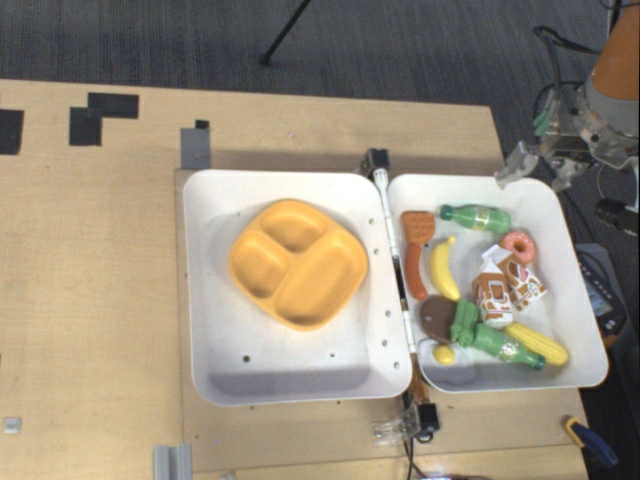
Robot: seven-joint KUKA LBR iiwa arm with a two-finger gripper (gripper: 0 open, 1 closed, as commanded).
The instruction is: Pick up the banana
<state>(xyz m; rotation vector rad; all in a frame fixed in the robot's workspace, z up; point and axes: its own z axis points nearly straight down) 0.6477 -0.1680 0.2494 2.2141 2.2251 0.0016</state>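
**Banana waits in the crowded bin**

We see the banana (443, 269) lying loose in the right bin (560, 218), toward its left wall beside a sausage (415, 271), free to grab from above. The hand (548, 160) hovers off the bin's far right corner, arm angled in; finger spread we cannot tell.

A glossy yellow plastic banana (443, 271) lies among shiny toy foods in a smooth white plastic bin (575, 258), beside a green bottle (476, 216) with a bright sheen. The neighbouring bin (205, 268) holds a matt orange plastic divided plate (297, 262). Both rest on a pale, matt wooden bench (90, 298) before dark ribbed carpet (150, 23).
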